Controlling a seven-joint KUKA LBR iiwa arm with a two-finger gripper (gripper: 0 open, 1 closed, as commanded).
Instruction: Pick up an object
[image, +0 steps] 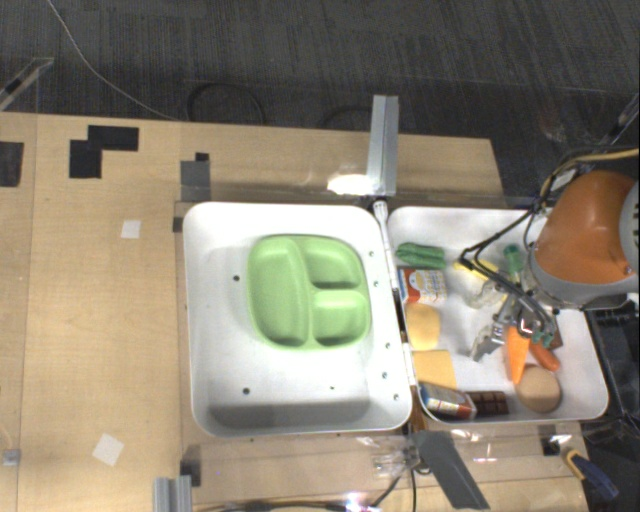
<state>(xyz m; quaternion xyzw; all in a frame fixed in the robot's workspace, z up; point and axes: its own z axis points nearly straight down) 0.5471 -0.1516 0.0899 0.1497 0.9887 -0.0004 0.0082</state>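
Carrot (516, 357) sits in the right bin (598, 385), tilted, beside a tan round piece (539, 391) at the front right corner. Gripper (508, 330) hangs over its upper end, touching or just above; can't tell its state or if it grips. Left bin (215, 300) holds a green divided tray (306, 290).

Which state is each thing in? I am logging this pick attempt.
green tray: upright, alone in left bin
gripper: low in right bin, beside carrot, finger state unclear
carrot: lying in bin, not lifted
yellow block: lying flat by divider
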